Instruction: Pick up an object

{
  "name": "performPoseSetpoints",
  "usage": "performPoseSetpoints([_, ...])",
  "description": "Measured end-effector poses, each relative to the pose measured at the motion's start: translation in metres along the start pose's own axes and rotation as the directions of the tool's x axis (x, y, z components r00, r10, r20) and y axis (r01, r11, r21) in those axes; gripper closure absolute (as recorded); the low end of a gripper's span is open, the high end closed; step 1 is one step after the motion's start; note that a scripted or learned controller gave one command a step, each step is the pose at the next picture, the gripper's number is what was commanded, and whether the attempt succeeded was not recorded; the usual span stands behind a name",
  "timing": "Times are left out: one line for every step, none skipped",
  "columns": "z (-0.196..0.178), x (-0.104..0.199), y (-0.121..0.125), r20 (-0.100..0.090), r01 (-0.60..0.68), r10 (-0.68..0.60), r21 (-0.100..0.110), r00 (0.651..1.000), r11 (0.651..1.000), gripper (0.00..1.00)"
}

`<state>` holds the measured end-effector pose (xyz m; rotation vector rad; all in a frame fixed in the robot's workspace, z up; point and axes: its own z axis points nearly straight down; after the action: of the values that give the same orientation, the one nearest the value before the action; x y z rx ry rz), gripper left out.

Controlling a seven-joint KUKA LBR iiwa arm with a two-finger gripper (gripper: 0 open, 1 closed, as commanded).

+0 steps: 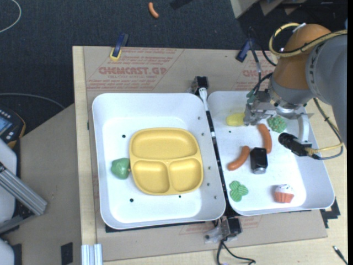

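Hovering at twelve o'clock in the right bin (314, 189), the gripper (255, 114) sits beside a soft yellow lump (235, 119); its jaw state I cannot tell. Two glossy orange sausages (266, 137) lie toward six o'clock. A smooth yellow tray (165, 160) sits in the left bin (110, 115).

Red print reading "CHEMCAST G P" runs along the far edge of the brown board (165, 65) under the bins; smaller lines beneath it are too blurred to read.
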<state>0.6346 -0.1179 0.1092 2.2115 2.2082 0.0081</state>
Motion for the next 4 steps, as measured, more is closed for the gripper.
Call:
performPoseSetpoints([-0.047,0.006,-0.002,-0.007,0.003,-0.003,0.010,1.000,1.000,1.00])
performPoseSetpoints([-0.107,0.015,0.003,-0.006,0.004,-0.004,0.006,1.000,1.000,1.00])
performPoseSetpoints([-0.117,0.015,0.004,-0.007,0.003,-0.003,0.010,1.000,1.000,1.00])
performPoseSetpoints([-0.107,0.060,-0.026,-0.010,0.005,-0.005,0.020,1.000,1.000,1.00])
